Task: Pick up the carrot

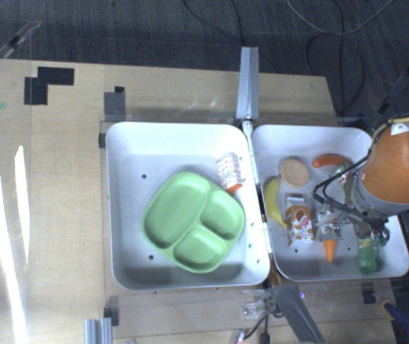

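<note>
The carrot (329, 250) is a small orange cone lying near the front wall of the right bin (347, 137), its tip pointing toward the front. My gripper (335, 225) hangs low just behind and above the carrot, under the orange band of the arm (402, 167), which reaches in from the right. Grey wrist parts and black cables hide much of the gripper. Nothing shows as lifted off the bin floor.
The right bin also holds a yellow banana (272, 201), a tan round bun (295, 171), a red sausage (331, 160), a printed packet (299, 223) and a green item (367, 259). In the left bin (129, 192) lie a green divided plate (193, 221) and a small bottle (229, 172).
</note>
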### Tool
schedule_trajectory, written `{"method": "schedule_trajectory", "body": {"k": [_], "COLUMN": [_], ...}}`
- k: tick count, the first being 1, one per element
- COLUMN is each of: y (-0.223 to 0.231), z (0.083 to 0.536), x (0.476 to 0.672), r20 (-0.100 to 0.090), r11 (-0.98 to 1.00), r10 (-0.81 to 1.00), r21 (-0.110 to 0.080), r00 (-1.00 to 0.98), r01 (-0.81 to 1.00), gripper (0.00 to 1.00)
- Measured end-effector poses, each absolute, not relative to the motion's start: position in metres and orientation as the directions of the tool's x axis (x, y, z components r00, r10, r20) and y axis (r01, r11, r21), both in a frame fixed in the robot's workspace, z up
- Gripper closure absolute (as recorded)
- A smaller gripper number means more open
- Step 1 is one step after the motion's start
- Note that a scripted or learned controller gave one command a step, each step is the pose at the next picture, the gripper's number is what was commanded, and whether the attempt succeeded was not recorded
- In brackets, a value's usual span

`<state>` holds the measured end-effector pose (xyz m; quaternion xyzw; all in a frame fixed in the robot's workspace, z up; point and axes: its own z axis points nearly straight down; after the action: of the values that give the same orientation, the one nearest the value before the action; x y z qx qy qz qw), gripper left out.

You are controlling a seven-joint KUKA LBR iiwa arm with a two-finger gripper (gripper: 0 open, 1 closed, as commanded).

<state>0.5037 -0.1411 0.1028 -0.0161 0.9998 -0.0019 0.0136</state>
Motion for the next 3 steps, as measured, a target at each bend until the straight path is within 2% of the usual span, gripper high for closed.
{"method": "schedule_trajectory", "body": {"k": [1,2,3], "y": [-0.154,-0.088,-0.089], "z": [0.131,0.183,0.183], "x": [0.504,0.510,0.510], "r20": [-0.012,-0.011,-0.010], "r11": [0.908,0.741,0.741], "r10": [-0.419,-0.672,-0.671], "r21": [-0.007,-0.008,-0.007], "r00": [-0.908,-0.741,-0.741], "r01": [-0.419,-0.672,-0.671], "gripper": [1.00,1.00,0.00]}}
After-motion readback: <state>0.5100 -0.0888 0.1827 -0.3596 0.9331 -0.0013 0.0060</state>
